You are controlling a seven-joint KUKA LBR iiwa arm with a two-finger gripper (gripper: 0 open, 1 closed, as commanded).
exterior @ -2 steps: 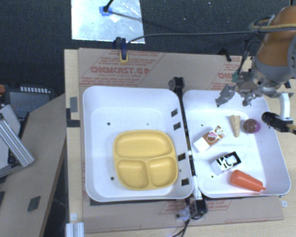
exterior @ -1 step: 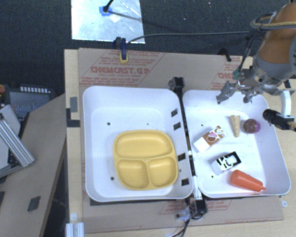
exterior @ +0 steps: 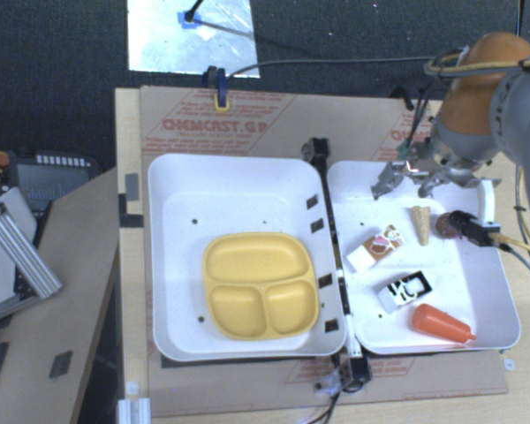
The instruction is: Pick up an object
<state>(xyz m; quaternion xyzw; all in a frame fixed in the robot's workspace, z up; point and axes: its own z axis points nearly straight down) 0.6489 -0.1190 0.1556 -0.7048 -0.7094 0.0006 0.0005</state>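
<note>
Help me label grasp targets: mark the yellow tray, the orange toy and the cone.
yellow tray (exterior: 256, 259), camera view, upper compartment floor
orange toy (exterior: 440, 323), camera view, middle of body
cone (exterior: 421, 223), camera view, mid-length

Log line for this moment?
gripper open, empty | over right bin far end | orange toy near rim | yellow tray in left bin

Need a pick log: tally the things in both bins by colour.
Yellow: 1, divided plate
Tan: 1, cone
White and red: 1, packet
Black and white: 1, block
Orange: 1, tapered piece
Total: 5
</note>
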